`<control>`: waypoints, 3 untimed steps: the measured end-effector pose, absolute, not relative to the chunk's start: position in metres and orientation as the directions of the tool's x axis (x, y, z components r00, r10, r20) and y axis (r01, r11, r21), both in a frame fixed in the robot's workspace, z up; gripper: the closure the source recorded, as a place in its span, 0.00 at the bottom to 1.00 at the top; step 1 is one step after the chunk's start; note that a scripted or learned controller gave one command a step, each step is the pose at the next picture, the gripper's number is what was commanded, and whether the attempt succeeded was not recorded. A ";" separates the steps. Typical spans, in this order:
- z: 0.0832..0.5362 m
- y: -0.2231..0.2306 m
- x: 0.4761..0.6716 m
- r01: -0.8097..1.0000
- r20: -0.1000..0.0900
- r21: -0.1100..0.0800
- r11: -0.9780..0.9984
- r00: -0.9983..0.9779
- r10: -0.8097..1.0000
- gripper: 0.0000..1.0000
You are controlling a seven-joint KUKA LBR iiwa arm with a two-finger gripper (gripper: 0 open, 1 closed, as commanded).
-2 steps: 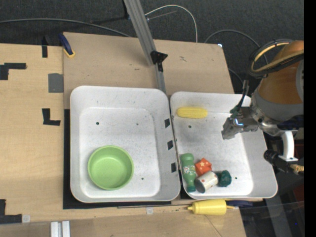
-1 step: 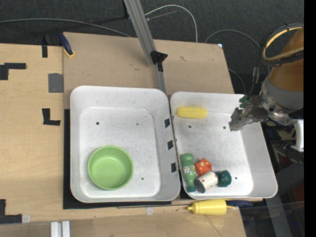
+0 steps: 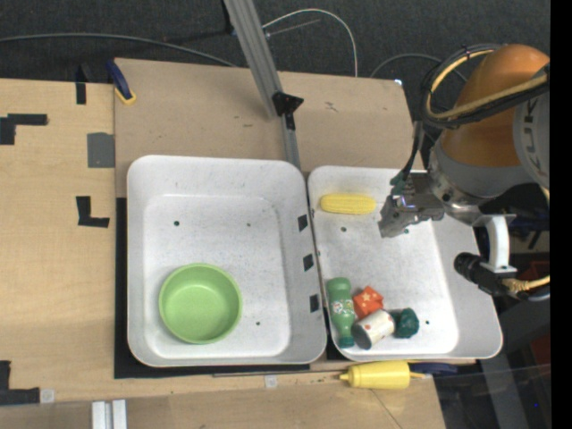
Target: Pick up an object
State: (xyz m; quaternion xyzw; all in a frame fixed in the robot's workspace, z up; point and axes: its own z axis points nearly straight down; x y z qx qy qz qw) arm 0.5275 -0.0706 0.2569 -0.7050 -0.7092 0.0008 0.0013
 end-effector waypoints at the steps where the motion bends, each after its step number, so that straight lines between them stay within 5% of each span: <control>1: 0.239 -0.019 0.527 1.000 0.001 -0.004 0.006 -0.006 1.000 1.00; 3: 0.223 0.098 0.536 1.000 0.002 -0.002 0.009 -0.009 1.000 1.00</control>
